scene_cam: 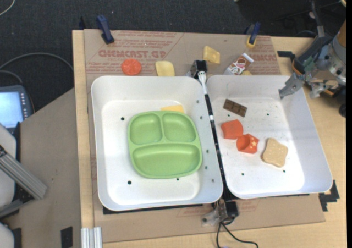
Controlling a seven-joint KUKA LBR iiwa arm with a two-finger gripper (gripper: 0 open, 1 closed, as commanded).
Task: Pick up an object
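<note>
**Arm poised at the right bin's far corner**

The grey arm reached in from the right, its tool (288,91) hanging low over the upper right corner of the right bin (308,181); whether it was open or closed could not be told. Inside that bin lay a flat brown chocolate bar (235,108), a smooth orange block (232,128), a small orange cup (248,143) and a tan bread slice (274,152). A glossy green divided plate (164,144) sat in the left bin (104,131).
</note>
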